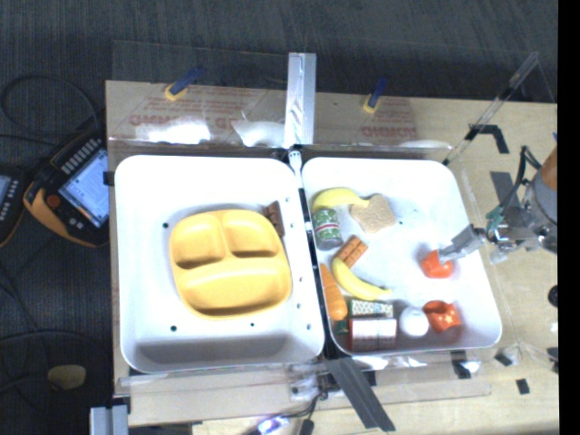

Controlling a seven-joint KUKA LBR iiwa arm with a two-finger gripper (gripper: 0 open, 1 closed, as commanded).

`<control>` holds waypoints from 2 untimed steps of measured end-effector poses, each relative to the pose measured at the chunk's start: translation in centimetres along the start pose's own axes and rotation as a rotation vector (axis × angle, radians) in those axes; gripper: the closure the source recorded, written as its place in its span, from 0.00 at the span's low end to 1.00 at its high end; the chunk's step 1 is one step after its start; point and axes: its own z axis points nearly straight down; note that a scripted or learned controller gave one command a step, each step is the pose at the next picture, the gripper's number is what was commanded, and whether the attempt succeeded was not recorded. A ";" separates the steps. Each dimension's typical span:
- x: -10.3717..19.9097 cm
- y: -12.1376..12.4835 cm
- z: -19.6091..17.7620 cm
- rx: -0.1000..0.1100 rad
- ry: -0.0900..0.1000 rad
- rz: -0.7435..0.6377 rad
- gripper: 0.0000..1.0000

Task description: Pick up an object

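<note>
At the right of the frame, the end effector point(450, 250) reaches into the right bin point(471, 234) and sits directly over a small red object point(437, 264) (perhaps a toy pepper). If its fingers are open or closed I cannot tell, and I cannot see the object between them. A second red piece point(442, 314) lies lower right, beside a white ball point(413, 323). Along this bin's left side are two bananas point(358, 281), a green can point(327, 227), a slice of bread point(373, 212), a carrot point(333, 295) and a labelled can point(372, 327). The left bin point(145, 270) holds a yellow divided tray point(230, 259). Both bins stand on the table point(507, 120).
</note>
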 end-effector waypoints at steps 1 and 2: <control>-0.4 5.9 13.5 -0.007 0.006 -0.154 0.00; -0.5 5.8 12.7 -0.005 0.004 -0.154 1.00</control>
